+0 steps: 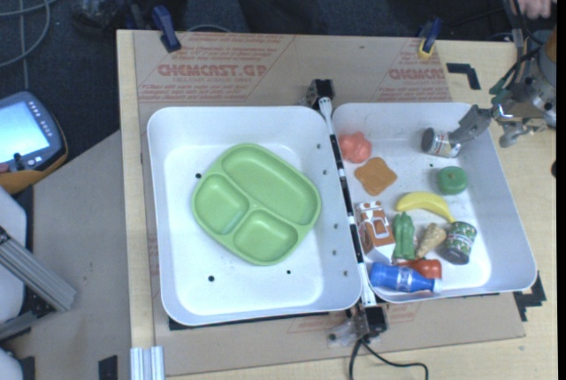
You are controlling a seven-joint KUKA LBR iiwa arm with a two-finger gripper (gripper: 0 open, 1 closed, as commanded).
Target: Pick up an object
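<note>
2 white bins [177,281] hold a pale green plate [256,203], a yellow banana [424,204], a blue bottle [402,279], a pink lump [355,147] and a green disc [452,180].

Two white bins: left bin [177,281] and right bin [504,219]. One green divided plate [256,203] with three compartments. Right bin contents, one each: pink piece [355,147], brown flat piece [376,176], green round piece [452,180], banana [424,204], small carton [374,224], green vegetable [404,237], tin [460,243], blue bottle [402,279], and, seemingly, one tan item [432,238] and one red item [427,267]. Two blue clamps [164,27], [430,37].
</note>
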